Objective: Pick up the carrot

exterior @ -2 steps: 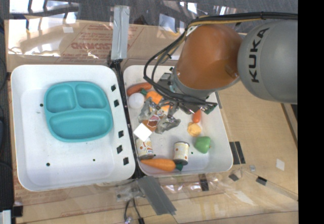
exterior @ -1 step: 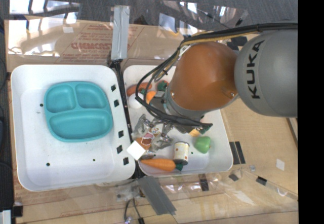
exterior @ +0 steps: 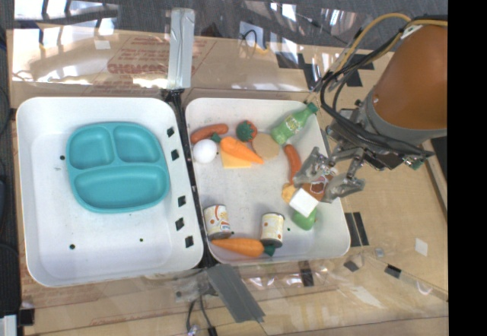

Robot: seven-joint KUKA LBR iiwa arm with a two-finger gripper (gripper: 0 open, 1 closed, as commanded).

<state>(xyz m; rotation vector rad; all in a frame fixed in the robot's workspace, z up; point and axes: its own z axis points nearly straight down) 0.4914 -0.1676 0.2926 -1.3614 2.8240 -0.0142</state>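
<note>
The gripper (exterior: 329,177) hangs over the right edge of the right bin (exterior: 251,190), its fingers spread apart with nothing between them, just above a green bottle with a white label (exterior: 303,209). One carrot (exterior: 238,247) lies along the bin's front wall, down and to the left of the gripper, between two small cans (exterior: 218,221). Another carrot (exterior: 240,150) rests near the bin's back, beside a white ball (exterior: 204,150).

We find red printing on the cardboard sheet (exterior: 137,61) beyond the left bin (too faint and glare-washed to spell out). The two small cans (exterior: 218,220) carry labels, but we cannot read them.
</note>
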